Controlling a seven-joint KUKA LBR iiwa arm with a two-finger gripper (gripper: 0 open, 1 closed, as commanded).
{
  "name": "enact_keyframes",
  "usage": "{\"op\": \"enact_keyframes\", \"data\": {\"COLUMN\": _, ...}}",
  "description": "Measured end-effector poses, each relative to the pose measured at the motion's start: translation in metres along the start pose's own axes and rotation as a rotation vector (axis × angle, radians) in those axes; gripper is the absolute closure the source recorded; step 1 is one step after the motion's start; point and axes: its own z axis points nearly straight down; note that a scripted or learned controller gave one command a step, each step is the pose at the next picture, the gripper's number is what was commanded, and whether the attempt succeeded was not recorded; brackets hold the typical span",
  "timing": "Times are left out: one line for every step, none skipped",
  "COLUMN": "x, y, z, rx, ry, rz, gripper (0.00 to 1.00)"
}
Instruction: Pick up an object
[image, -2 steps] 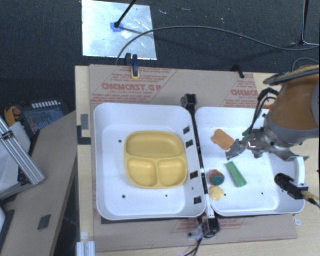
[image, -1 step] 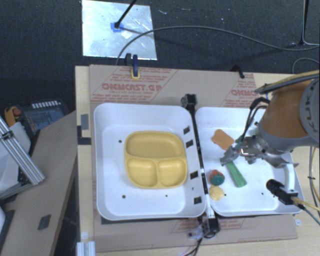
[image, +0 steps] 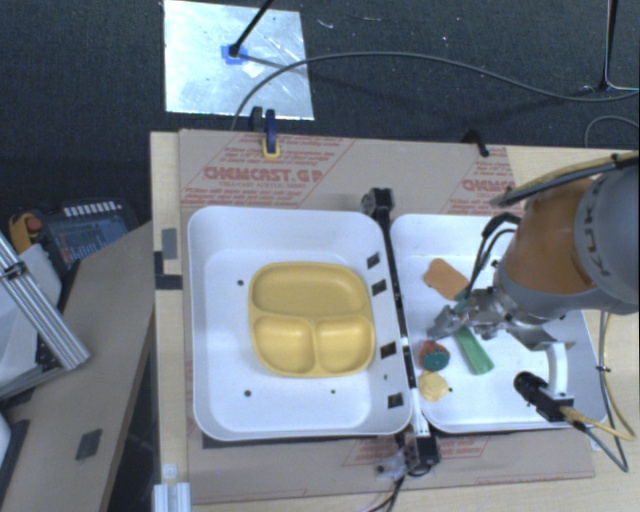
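Over the right-hand shallow white bin (image: 500, 415) in the camera view, the grey arm with its orange band (image: 560, 245) reaches in from the right and bends down toward the bin floor. Its gripper (image: 452, 318) sits low among the small objects there, close above them; whether it is apart or together I cannot tell, since the metal parts blur into one dark cluster at this angle.

Several candidates lie just beside it. A green plastic stick-shaped piece (image: 474, 353) lies slanted on the bin floor, right under the wrist. A flat orange wedge-shaped piece (image: 445, 277) rests a little farther up the bin, near the divider. A small round red-and-teal item (image: 434, 354) and a small pale yellow lump (image: 433, 385) sit near the bin's left wall, one just below the other. All four appear to lie flat on the bin; none shows lifted or caught in the gripper.

The left-hand white bin (image: 215, 300) carries a yellow plastic tray with three compartments (image: 307, 318), well apart from the arm. Both bins stand on the surface (image: 300, 165), covered with printed brown sheet.

By my judgement the task is in its approach: the arm is down at the objects, but no grasp is visible, so closing and lifting remain.
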Motion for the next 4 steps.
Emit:
{"op": "enact_keyframes", "data": {"x": 0.000, "y": 0.002, "z": 0.034, "rx": -0.009, "ry": -0.004, "rz": -0.001, "gripper": 0.00}}
{"op": "enact_keyframes", "data": {"x": -0.002, "y": 0.004, "z": 0.021, "rx": -0.015, "ry": -0.007, "rz": 0.001, "gripper": 1.00}}
{"op": "enact_keyframes", "data": {"x": 0.000, "y": 0.007, "z": -0.023, "rx": -0.008, "ry": -0.002, "rz": -0.003, "gripper": 1.00}}
{"op": "enact_keyframes", "data": {"x": 0.008, "y": 0.003, "z": -0.073, "rx": -0.010, "ry": -0.002, "rz": -0.004, "gripper": 1.00}}
